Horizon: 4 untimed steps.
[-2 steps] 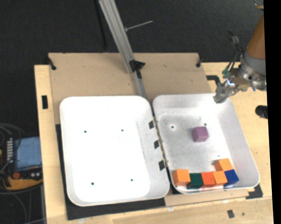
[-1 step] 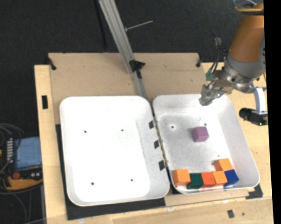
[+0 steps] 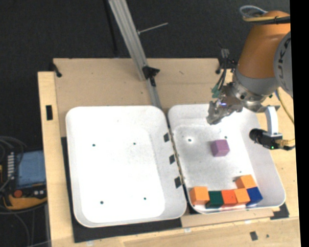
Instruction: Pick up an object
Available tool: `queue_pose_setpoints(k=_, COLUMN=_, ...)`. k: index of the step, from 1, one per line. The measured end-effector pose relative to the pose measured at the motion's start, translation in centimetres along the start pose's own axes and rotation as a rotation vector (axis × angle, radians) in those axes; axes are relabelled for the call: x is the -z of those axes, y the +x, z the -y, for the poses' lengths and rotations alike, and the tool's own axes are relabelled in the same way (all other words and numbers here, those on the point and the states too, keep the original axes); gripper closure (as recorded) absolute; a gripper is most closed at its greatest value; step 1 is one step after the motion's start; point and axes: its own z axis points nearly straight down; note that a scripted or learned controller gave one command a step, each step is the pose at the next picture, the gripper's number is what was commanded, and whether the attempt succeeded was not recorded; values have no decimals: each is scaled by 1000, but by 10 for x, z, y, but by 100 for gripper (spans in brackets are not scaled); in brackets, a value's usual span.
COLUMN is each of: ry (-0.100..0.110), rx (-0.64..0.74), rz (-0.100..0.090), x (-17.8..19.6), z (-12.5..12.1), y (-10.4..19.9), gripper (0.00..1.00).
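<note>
Arm: the grey KUKA arm with the orange band (image 3: pixel 261 46) enters from 2 o'clock of the view, wrist over the right bin's far end.
Claw: the two-finger gripper (image 3: pixel 214 115) hangs above the right shallow white bin (image 3: pixel 266 164), at about 12 o'clock of the purple cube; whether its fingers are apart or together cannot be told, and nothing shows between them.
Purple cube: the small purple block (image 3: pixel 220 147) lies alone near the bin's middle, apart from the gripper.
Block row: at the bin's 6 o'clock edge, touching one another, sit an orange cube (image 3: pixel 199 194), a green cube (image 3: pixel 215 198), a second orange cube (image 3: pixel 229 197), a blue cube (image 3: pixel 253 194) and more orange blocks (image 3: pixel 244 183).
Left bin: the left shallow white bin (image 3: pixel 120 163) sits at 9 o'clock of the right one, their edges touching.
</note>
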Motion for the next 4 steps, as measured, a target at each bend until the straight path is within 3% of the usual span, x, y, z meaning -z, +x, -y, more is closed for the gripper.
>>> queue_pose_setpoints(k=4, ry=4, rx=1, rz=-1, x=-25, z=50, y=197, gripper=100)
